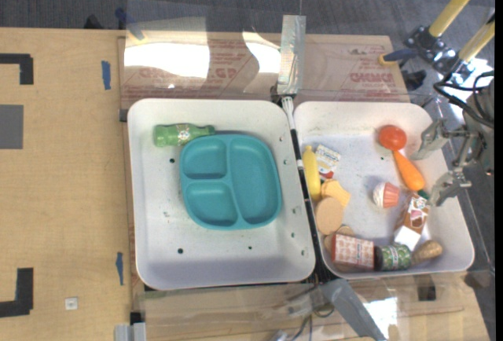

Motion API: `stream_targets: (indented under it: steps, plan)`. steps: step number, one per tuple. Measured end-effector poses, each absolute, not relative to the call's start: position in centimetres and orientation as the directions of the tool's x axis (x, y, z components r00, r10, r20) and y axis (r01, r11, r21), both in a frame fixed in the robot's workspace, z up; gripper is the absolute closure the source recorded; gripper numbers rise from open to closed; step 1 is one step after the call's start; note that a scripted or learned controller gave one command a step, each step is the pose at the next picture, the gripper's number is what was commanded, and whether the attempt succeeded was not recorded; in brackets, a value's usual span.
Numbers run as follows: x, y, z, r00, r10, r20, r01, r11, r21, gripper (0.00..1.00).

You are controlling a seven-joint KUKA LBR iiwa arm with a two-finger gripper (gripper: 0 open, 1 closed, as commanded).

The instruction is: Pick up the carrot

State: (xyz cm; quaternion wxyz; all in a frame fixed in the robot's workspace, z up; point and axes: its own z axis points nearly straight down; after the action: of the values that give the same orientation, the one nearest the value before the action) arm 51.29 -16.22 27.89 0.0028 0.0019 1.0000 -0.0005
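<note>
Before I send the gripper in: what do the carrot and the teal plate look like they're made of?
The carrot looks like moulded plastic toy food: uniform orange, smooth and fairly matt, with a green cap at its lower end. The teal plate also seems plastic: one even colour, rounded moulded dividers, a soft sheen. Neither material is certain from this view.

Smooth plastic teal tray (232, 178), glossy white bins (149, 127), matt cardboard bench (63, 198)
</note>
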Motion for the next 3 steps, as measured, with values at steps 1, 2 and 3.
stream_targets:
  steps: [1, 2, 3]
  plan:
    - [52.4, -14.1, 9.9, -0.973, 0.233, 0.003, 0.233, 0.973, 0.001, 0.00]
    - [61.7, -12.3, 8.9, -0.988, 0.154, -0.012, 0.154, 0.988, 0.001, 0.00]
    - [54.7, -21.2, 8.9, -0.954, 0.298, -0.010, 0.298, 0.954, -0.002, 0.00]
